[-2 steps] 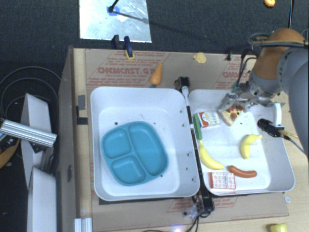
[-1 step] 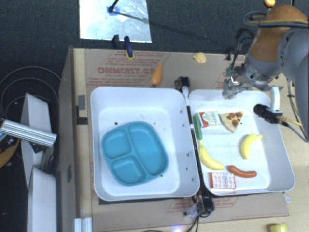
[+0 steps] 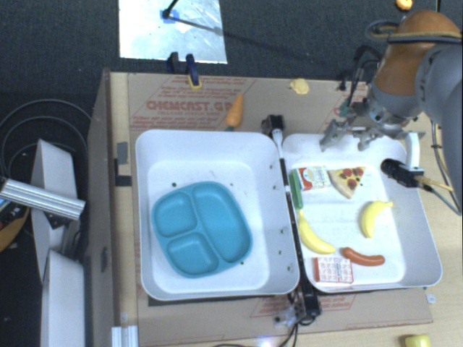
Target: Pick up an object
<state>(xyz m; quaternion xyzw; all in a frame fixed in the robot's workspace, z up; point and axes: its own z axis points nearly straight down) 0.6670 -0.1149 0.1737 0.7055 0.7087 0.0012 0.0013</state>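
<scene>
Here the gripper (image 3: 348,137) is hovering over the far rim of the right bin (image 3: 427,255), its fingers spread apart and holding nothing. Below it in that bin are lying a pizza slice (image 3: 347,180), a small carton (image 3: 312,178), two bananas (image 3: 315,238) and (image 3: 373,216), a sausage (image 3: 364,257) and a red-and-white packet (image 3: 333,270). The blue tray (image 3: 200,227) is sitting in the left bin (image 3: 155,154). The arm's upper part is being cut off at the right.
</scene>
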